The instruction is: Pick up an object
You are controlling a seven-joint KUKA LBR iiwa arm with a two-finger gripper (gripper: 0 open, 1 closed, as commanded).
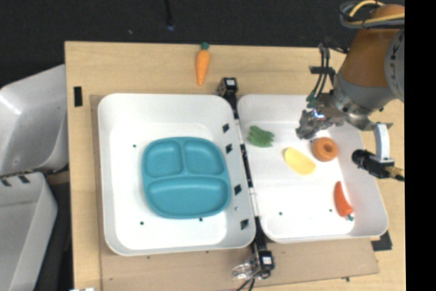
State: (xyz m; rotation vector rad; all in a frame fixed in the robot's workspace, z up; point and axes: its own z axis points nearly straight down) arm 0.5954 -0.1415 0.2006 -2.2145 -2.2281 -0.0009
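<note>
The right bin (286, 221) holds a green leafy toy (260, 136), a yellow lemon-shaped piece (299, 161), an orange ring-shaped piece (325, 149) and a red chili-like piece (343, 200). My gripper (311, 124) hangs over the upper part of this bin, just up and left of the orange ring and right of the green toy. Its tips are small and dark against the arm, and nothing shows between them.
The left bin (116, 126) carries a blue divided plate (185, 176). An orange carrot (202, 64) lies on the wooden bench above the bins. A black clip (227, 86) sits at the top of the seam between the bins.
</note>
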